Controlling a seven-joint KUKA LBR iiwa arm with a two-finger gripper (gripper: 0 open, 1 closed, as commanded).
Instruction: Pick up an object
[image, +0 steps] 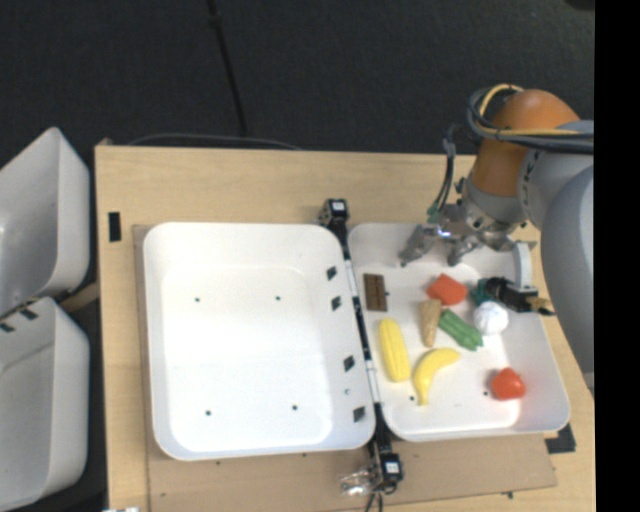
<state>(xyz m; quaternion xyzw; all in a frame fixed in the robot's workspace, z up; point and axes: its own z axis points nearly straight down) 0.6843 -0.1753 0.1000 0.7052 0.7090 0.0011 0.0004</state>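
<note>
gripper (437, 247) over toys, no labels legible

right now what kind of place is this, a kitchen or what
Most likely a robot lab test bench, not a kitchen: a grey robot arm reaches over two shallow white bins on a wooden bench, and the food, like the banana and corn, looks like plastic toys.

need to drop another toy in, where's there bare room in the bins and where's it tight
The left bin is bare floor from wall to wall. In the right bin, small patches lie beside the brown block and along the near wall below the banana. It is crowded mid-bin around the corn, green vegetable and white ball, with the gripper over the far end.
</note>
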